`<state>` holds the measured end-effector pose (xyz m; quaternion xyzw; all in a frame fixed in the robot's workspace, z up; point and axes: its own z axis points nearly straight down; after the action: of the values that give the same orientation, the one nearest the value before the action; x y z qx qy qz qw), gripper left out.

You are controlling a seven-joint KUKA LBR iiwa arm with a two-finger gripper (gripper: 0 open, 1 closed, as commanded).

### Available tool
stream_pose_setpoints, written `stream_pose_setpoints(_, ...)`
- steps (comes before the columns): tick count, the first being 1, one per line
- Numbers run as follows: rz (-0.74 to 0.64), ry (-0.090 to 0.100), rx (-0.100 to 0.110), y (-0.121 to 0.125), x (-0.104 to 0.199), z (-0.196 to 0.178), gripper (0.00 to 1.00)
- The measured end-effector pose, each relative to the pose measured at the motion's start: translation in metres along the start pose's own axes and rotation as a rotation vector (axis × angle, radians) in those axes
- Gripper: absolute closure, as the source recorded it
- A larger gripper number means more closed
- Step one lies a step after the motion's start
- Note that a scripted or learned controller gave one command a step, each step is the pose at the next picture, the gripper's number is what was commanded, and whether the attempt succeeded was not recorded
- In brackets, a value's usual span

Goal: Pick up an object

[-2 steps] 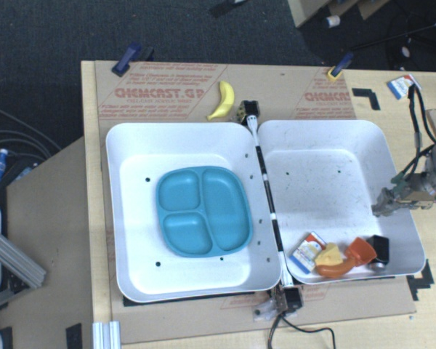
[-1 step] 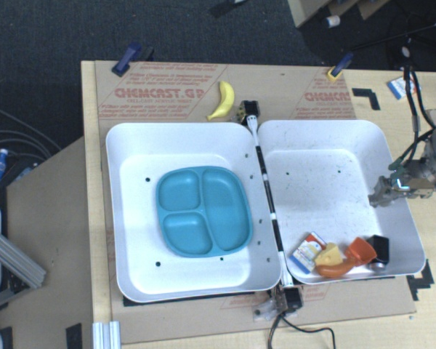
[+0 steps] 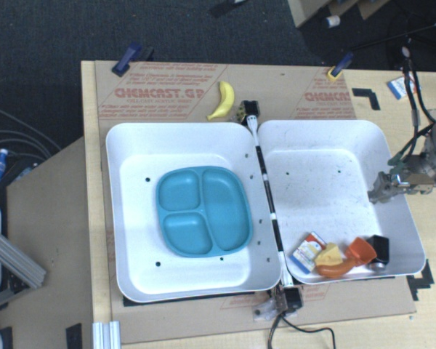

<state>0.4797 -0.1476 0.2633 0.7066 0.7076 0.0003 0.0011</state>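
In the right bin (image 3: 327, 140), several small objects lie bunched in the near right corner: a small white and red box (image 3: 307, 250), a yellow piece (image 3: 332, 254), an orange-red piece (image 3: 360, 251) and a black block (image 3: 380, 246). My gripper (image 3: 384, 189) sits over the right rim of this bin, up and to the right of the pile and apart from it. I see nothing held in it.
The left bin (image 3: 127, 195) holds a blue divided plate (image 3: 203, 211). A yellow banana (image 3: 222, 100) lies on the bench behind the bins. Cables (image 3: 414, 100) hang at the right near the arm. A black divider strip (image 3: 265, 187) runs between the bins.
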Motion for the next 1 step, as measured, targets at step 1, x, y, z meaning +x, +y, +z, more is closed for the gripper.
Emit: stream_pose_setpoints(1, 0.001, 0.0, 0.0, 0.026, 0.0016, 0.0015, 1.0)
